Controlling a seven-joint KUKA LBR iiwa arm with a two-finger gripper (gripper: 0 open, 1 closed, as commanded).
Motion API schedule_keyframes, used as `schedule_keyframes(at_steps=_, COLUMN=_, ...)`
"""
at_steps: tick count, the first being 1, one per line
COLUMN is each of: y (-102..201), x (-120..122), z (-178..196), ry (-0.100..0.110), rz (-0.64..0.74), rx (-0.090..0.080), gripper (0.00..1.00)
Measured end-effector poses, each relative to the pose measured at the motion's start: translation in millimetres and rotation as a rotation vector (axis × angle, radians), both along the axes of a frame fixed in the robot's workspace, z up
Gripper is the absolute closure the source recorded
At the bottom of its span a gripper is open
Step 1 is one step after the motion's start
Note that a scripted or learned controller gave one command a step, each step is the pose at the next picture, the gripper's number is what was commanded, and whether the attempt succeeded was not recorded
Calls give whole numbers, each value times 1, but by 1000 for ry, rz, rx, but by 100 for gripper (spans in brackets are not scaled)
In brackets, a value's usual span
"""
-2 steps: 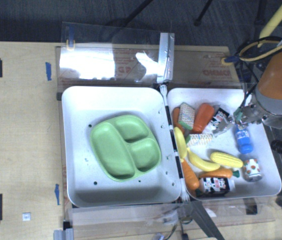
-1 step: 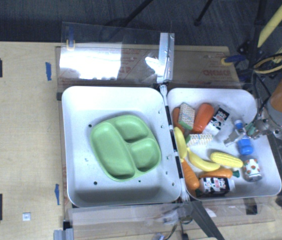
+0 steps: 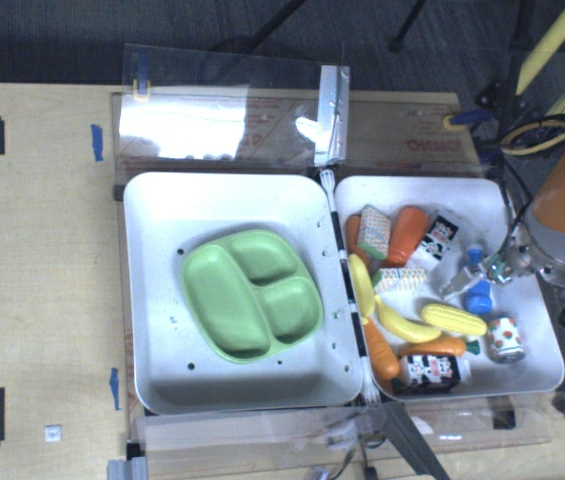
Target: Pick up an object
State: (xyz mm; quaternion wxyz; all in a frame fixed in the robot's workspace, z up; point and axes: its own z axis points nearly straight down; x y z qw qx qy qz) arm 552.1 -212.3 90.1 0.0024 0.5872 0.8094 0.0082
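My end effector (image 3: 490,271) hung over the right shallow white bin (image 3: 542,363) on the pale wooden worktop (image 3: 42,298); its grip state I couldn't tell. Dark carpet (image 3: 112,8) lay beyond.

Grey-orange arm, end effector (image 3: 494,271) low, rightward.

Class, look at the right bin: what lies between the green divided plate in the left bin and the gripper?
In the camera view, between the green divided plate and the gripper lie the bins' adjoining rims, then a banana and other toy foods.
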Motion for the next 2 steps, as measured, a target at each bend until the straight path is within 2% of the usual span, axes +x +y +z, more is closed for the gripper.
schedule_keyframes(at_steps=1, y=-8, x=-4, z=7, ry=5, rz=-10, rx=-11, gripper=100)
schedule_keyframes(at_steps=2, y=23, x=-4, z=111, ry=12, rz=-173, rx=-11, gripper=100)
